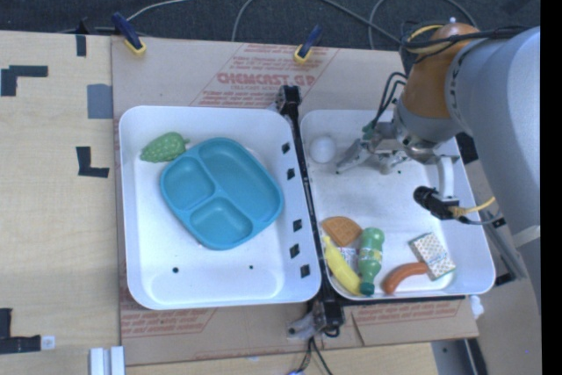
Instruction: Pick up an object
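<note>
In the camera view, two shallow white bins were seen side by side on the desk, the left bin and the right bin, divided by a black strip. In the left bin a blue sectioned plastic tray lay flat near the middle, with a small green leafy toy just beside its upper left corner. In the right bin a small white ball rested near the upper left corner, and the claw was lowered just beside it, its metal fingers spread apart with nothing seen between them, so no object was judged to be held. Along the bin's lower edge a brown bread-like piece, a yellow banana, a green bottle, an orange sausage and a patterned card were clustered, probably left where they had settled, well apart from the claw. The ball was judged the likeliest target.
</note>
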### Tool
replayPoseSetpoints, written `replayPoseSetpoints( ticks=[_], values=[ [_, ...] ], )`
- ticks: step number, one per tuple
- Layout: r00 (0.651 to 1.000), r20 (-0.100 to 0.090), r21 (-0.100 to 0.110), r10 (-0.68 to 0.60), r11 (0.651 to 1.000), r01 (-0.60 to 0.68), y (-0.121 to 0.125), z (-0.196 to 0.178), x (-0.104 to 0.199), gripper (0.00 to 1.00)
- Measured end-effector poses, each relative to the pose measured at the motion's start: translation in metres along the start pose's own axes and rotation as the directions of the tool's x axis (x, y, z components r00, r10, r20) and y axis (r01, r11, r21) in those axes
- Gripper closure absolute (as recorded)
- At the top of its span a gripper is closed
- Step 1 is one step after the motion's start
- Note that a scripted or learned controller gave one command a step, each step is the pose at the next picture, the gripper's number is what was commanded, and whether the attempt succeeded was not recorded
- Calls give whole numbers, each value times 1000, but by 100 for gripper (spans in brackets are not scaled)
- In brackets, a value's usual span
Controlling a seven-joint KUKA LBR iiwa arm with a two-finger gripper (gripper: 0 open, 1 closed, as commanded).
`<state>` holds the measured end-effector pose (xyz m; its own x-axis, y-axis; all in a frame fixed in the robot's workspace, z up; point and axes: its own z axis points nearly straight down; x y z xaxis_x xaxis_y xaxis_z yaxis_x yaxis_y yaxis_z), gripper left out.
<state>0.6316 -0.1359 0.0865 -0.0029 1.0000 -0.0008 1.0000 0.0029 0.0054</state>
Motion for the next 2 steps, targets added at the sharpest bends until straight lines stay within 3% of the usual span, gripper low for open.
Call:
replayPoseSetpoints(
  ticks=[1, 2],
  values=[
    [1000, -6, 18, 2, 1000, -2, 35, 2, -28, 0],
    [1000, 4, 2, 3, 1000, -3, 8, 0, 24, 0]
  ],
)
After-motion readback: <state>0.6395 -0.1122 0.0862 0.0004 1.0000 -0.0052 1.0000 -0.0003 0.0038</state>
